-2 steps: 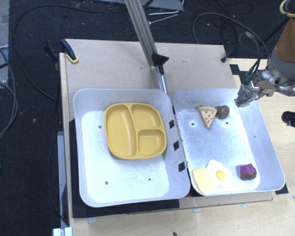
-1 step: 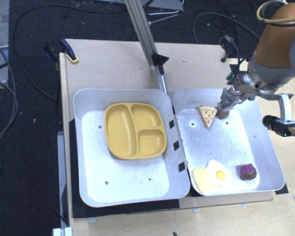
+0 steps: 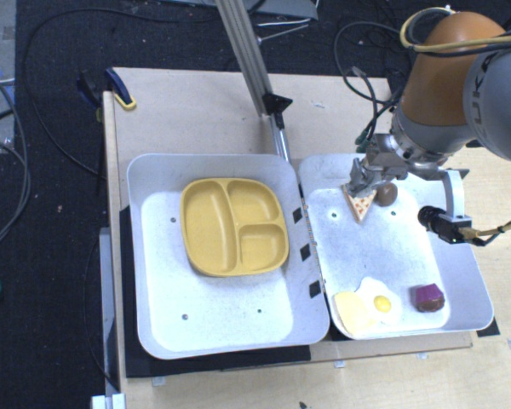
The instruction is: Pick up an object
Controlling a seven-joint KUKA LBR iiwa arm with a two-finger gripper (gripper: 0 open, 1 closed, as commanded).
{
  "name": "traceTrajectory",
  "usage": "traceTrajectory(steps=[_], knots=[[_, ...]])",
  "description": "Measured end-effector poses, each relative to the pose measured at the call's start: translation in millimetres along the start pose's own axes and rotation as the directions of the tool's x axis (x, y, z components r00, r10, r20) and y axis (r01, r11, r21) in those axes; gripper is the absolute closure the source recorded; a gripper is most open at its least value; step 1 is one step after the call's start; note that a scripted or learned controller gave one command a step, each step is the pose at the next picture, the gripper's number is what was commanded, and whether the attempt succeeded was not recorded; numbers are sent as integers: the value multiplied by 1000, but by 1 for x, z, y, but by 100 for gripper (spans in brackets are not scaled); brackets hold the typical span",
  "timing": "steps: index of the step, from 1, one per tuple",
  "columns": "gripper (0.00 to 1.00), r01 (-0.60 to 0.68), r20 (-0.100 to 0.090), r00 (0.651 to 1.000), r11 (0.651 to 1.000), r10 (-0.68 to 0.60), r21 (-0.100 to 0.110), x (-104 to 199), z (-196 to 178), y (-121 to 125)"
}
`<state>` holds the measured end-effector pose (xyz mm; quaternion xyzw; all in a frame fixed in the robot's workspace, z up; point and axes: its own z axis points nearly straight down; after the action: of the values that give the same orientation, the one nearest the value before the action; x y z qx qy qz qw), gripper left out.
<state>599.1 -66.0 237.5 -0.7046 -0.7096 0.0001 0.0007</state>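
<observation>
You're looking down at a slant on two shallow white plastic bins side by side on a bench. The left bin (image 3: 153, 313) holds a yellow three-compartment plastic plate (image 3: 235, 226), roughly centred. The right bin (image 3: 460, 267) holds the pickable items: a small triangular toy pizza slice w/ tan crust and reddish tip (image 3: 360, 204) near the bin's far end, a small round brown object (image 3: 386, 194) just beside it on its right, a flat toy fried egg, white w/ yellow yolk (image 3: 366, 303), at the near edge, and a small purple block-like object (image 3: 428, 297) to the egg's right.

The grey arm w/ orange band reaches in from the right. Its two-finger gripper (image 3: 364, 181) sits directly over the wide crust end of the pizza slice. Whether the jaws are spread or pinched, you can't tell; the wrist body hides them.

Key relation: the slice lies right under the gripper tip, its long axis running from the crust toward you, point nearest the camera and angled slightly left. Judgement: the slice looks like the target, w/ the brown object close enough to get bumped. Whether there's contact yet is unclear.
</observation>
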Motion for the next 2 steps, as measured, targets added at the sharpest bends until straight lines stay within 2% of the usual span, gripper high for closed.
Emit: traceTrajectory(steps=[1, 2], knots=[[100, 1, 0, 1000, 1000, -1, -1, 53, 7, 7], [100, 2, -1, 1000, 1000, -2, -2, 107, -3, 0]])
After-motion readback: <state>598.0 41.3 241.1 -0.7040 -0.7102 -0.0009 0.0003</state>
